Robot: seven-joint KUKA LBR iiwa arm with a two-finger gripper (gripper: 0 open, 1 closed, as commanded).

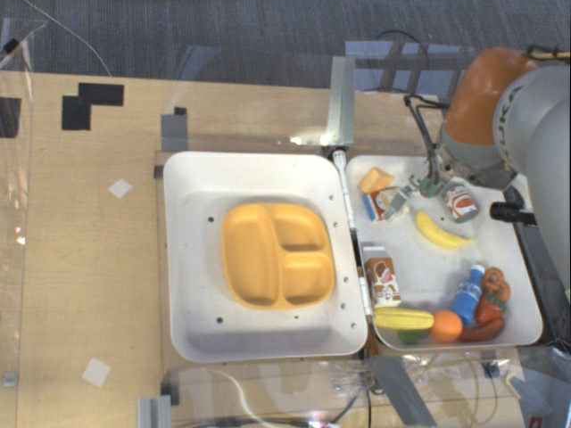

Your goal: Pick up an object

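A: Where's the two-finger gripper sitting?

B: Low in the upper part of the right-hand shallow white bin, beneath the grey arm with its orange band. How wide it stands I cannot tell.

A: Nearest thing to it?

B: A small flat packet with red, white and blue print, touching or just beside the tip on its left, long axis tilted toward the bin's upper right. A yellow wedge lies just above that.

A: Other candidates?

B: A yellow banana lies just below-right, a red-and-white can to the right. I'd judge the packet the likely target
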